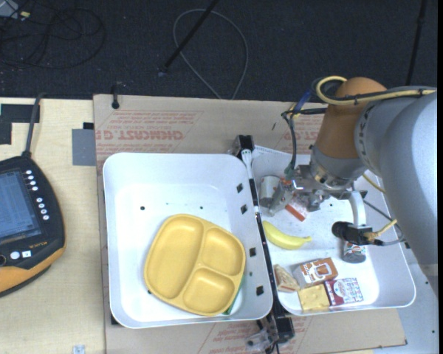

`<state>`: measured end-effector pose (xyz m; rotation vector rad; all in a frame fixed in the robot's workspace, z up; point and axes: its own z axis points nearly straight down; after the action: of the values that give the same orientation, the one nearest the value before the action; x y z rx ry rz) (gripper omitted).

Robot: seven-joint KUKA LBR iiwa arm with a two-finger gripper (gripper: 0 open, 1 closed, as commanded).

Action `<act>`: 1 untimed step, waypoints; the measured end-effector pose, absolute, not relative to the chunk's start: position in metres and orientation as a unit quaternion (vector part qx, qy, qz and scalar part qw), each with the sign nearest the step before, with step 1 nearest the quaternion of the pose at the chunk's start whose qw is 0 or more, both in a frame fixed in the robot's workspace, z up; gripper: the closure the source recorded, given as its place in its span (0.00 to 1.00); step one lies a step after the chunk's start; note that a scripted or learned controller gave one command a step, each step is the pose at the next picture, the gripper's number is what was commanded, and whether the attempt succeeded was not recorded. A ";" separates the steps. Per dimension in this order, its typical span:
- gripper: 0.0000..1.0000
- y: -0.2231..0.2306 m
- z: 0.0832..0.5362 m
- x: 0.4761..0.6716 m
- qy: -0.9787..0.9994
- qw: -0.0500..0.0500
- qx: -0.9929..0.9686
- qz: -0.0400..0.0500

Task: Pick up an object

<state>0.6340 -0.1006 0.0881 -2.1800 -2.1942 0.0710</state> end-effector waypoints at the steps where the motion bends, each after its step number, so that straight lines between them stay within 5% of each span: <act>1: 0.00 -0.091 0.088 0.547 -0.706 0.002 -0.708 0.002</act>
<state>0.5467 -0.0910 0.0884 -2.2212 -2.2148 0.0054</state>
